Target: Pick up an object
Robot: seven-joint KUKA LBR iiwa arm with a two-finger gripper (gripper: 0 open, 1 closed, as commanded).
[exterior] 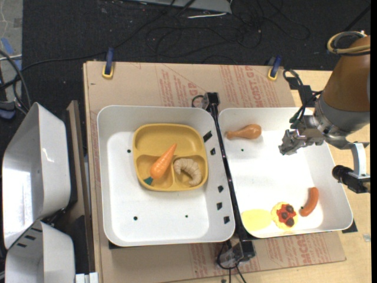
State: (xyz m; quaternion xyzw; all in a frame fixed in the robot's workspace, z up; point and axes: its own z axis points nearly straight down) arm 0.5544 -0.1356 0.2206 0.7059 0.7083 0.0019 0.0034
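In the right bin (pixel 259 175) lie a toy chicken drumstick (pixel 244 132) at the back left, a red-orange sausage (pixel 309 201) at the front right, and a pizza slice (pixel 285 214) beside a yellow flat piece (pixel 255 219) at the front. My gripper (pixel 290 143) hangs over the right bin's back right part, to the right of the drumstick and apart from it. Nothing shows between its fingers. The left bin (pixel 118 217) holds a yellow divided plate (pixel 147 138) with a toy carrot (pixel 163 161) and a pale shrimp (pixel 188 170) on it.
The arm's grey and orange body (pixel 347 93) overhangs the right bin's right wall. Two clamps (pixel 108 69) (pixel 273 71) hold the cardboard sheet at the back. White housings (pixel 35 175) stand to the left of the bench. Cables lie on the dark floor behind.
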